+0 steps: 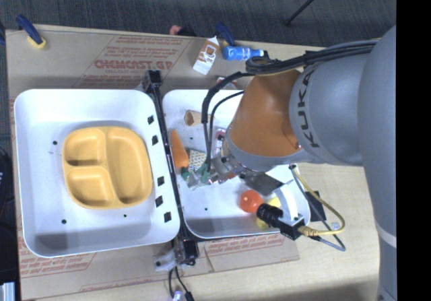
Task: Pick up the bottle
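Bins sit side by side on the bench, and the gripper (210,175) is down inside the right bin (202,225), near its left wall. Well to the gripper's left, in the left bin (34,158), lies a yellow divided tray (106,165) with three compartments; nothing shows inside them. In the right bin, an orange carrot-shaped toy (178,148) lies just left of the gripper along the wall. A small tan cylinder (189,118) rests above it, toward the far rim. A green-and-patterned item (195,166) lies right at the gripper, too small and jumbled to name. An orange ball (250,200) sits just to the gripper's right and nearer the front rim, with something yellow (261,223) beside it, half hidden by a black fitting on the arm.

The blue bottle (237,53) lies on its side outside both bins, on the cardboard (135,60) beyond the right bin's far rim, well apart from the gripper. A white carton (206,56) lies just beside the bottle.

The arm's orange band (269,118) and grey body cover much of the right bin. Whether the gripper is spread or pressed together cannot be told; it hangs among the small items.
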`<action>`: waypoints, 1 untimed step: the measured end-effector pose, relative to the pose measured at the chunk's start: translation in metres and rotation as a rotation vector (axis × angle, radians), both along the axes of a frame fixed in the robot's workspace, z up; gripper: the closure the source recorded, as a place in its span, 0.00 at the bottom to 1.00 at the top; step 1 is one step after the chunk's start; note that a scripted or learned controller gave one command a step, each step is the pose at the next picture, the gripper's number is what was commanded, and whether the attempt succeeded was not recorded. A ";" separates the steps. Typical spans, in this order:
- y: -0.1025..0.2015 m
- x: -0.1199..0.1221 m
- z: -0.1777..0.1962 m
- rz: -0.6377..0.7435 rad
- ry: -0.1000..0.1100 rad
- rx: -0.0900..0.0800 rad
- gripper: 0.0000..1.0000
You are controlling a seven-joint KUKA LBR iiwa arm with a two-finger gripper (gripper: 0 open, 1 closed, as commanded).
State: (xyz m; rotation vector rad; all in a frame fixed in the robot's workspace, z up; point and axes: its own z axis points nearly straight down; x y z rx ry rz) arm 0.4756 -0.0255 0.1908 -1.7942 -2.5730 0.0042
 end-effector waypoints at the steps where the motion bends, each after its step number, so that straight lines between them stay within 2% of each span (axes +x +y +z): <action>1: 0.060 0.000 0.000 -0.178 -0.002 -0.001 1.00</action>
